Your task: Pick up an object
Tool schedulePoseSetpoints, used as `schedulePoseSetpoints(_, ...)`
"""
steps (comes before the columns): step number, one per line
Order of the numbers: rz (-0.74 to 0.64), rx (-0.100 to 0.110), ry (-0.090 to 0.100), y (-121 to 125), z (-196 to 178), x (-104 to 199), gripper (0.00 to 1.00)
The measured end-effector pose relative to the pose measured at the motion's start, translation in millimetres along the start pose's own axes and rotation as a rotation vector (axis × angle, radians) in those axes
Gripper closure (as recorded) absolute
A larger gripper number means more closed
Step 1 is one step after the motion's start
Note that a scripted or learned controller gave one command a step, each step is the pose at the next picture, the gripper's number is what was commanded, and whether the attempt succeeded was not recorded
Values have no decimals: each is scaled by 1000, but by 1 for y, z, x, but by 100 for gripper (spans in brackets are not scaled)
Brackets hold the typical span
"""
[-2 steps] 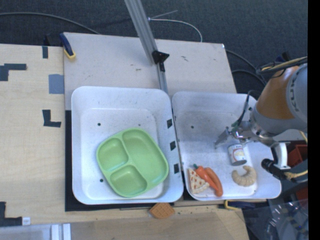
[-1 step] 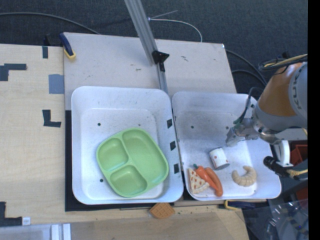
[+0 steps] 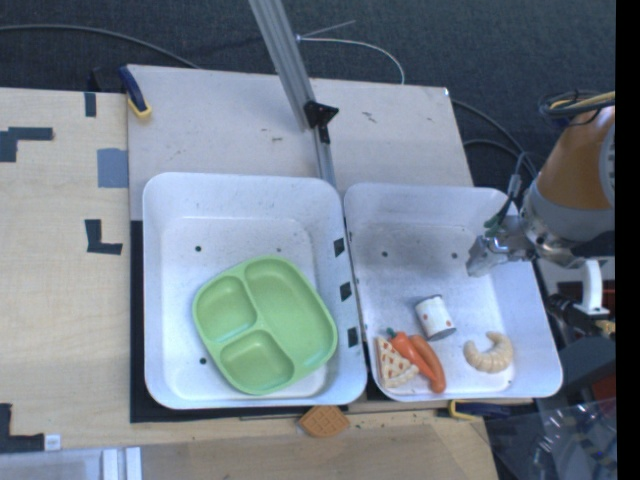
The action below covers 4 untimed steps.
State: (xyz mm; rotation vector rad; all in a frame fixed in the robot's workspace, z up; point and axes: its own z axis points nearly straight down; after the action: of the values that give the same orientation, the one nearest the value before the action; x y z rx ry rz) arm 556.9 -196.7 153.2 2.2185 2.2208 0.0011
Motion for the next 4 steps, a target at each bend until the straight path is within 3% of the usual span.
schedulePoseSetpoints(2,-2,-3,0,-9,-119,7,100)
schedulePoseSetpoints(4,-5,4,3,3,-103,106,100)
